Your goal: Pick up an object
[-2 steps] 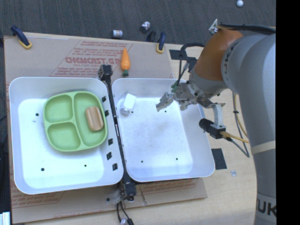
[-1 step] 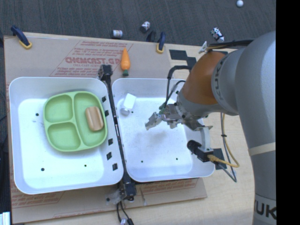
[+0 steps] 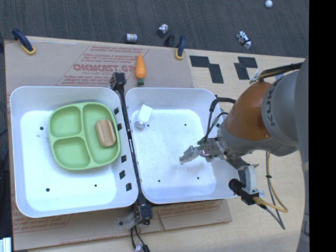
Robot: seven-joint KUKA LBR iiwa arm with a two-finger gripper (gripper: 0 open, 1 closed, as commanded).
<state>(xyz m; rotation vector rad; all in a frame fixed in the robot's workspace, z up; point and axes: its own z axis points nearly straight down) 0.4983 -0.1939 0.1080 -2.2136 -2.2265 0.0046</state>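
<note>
Left bin [image 3: 21, 140]: green divided plate [image 3: 84, 135] carrying a tan bread-like piece [image 3: 105, 133]. Right bin [image 3: 210, 185], far-left corner: small white block [image 3: 143, 114], likely light, stiff and possibly slick; best taken across its flat sides. The hand [image 3: 188, 155] hangs over the bin's near-right part, empty; whether spread or closed cannot be told

white block [image 3: 143, 113] lying tilted, right bin's upper-left corner; small grey piece beside it.
</note>
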